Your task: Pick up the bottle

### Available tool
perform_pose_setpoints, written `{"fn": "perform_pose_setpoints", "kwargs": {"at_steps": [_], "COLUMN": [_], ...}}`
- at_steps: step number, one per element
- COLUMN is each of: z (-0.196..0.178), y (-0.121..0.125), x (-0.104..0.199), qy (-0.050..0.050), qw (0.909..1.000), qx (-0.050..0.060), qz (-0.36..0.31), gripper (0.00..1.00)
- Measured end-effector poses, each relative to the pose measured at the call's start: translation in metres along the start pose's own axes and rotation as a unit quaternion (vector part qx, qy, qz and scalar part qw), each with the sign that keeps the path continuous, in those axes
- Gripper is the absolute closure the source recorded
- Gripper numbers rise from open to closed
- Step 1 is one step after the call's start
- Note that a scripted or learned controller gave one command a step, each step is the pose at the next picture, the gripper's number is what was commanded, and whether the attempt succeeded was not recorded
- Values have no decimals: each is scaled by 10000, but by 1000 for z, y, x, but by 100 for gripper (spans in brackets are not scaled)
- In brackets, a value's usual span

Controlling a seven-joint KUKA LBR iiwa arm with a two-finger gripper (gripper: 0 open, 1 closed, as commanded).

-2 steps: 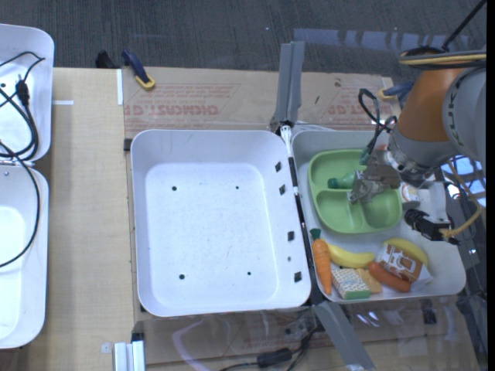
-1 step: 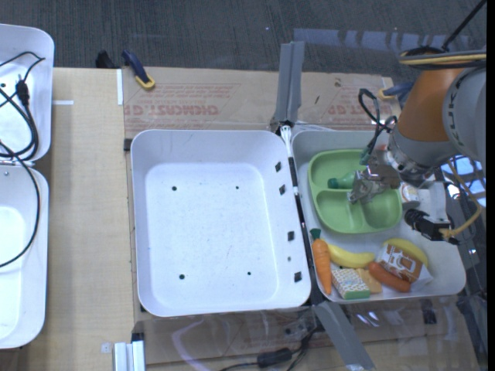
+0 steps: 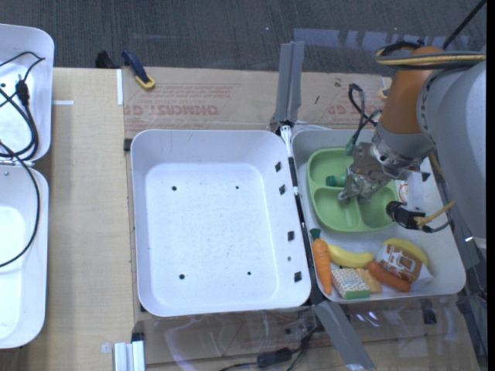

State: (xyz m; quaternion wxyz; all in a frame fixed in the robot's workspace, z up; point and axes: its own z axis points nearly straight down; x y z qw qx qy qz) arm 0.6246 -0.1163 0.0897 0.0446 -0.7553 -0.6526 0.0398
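Hand (image 3: 354, 189) low over green tray (image 3: 329, 207) in right bin (image 3: 452, 273); grip state unclear.

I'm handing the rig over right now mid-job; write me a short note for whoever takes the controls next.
End effector: down inside the right bin, over the green divided tray. Whether it grips anything cannot be judged from this view.
Bottle: a small teal-green thing lies on the tray just left of the end effector; it may be the bottle, but it is too small to be sure.
Also in the right bin, along the near side: carrot, banana and other toy food.
Left bin: nothing to note.
Done: arm has reached the tray.
Left: confirm a grasp on the bottle and lift it.
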Motion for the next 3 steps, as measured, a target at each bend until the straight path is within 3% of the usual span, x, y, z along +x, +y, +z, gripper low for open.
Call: {"fn": "perform_pose_setpoints", "kwargs": {"at_steps": [1, 2, 3], "z": [-8, -5, -11], "y": [-4, -4, -6], "x": [-1, -2, -1], "qy": [-10, -23, -14], "qw": [10000, 10000, 9999], "qx": [79, 88, 136], "qz": [-5, 0, -16], "gripper": [100, 0, 100]}}
